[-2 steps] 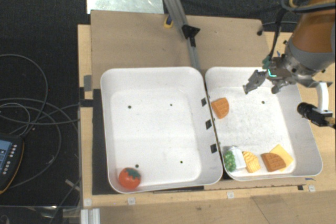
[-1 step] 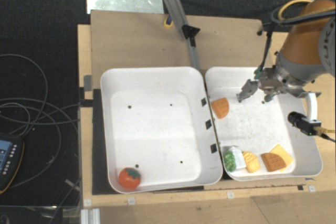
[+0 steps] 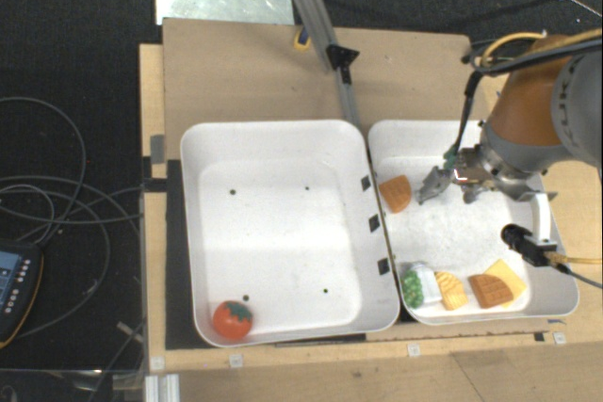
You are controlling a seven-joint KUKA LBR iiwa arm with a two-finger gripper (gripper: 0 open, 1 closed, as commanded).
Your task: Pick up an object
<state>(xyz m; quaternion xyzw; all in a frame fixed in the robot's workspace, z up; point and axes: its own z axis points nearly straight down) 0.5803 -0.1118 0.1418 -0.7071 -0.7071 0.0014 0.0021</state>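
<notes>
My gripper [image 3: 449, 192] hangs over the upper middle of the right bin [image 3: 429, 138], open, with nothing between its fingers. An orange bread-like piece [image 3: 396, 193] lies just to its left against the bin's left wall, apart from the nearest finger [image 3: 431, 187]. Along the front of this bin lie a green and white item [image 3: 415, 285], a yellow piece [image 3: 451, 290], an orange-brown waffle-like piece [image 3: 488, 290] and a yellow wedge [image 3: 510, 275]. A red tomato [image 3: 232, 319] sits in the front left corner of the left bin [image 3: 273, 138].
A grey slanted pole [image 3: 316, 5] rises from behind the divide between the bins. Black clips [image 3: 374, 223] mark the shared wall. The arm's orange band [image 3: 528, 108] and cables stand over the right bin's far right side.
</notes>
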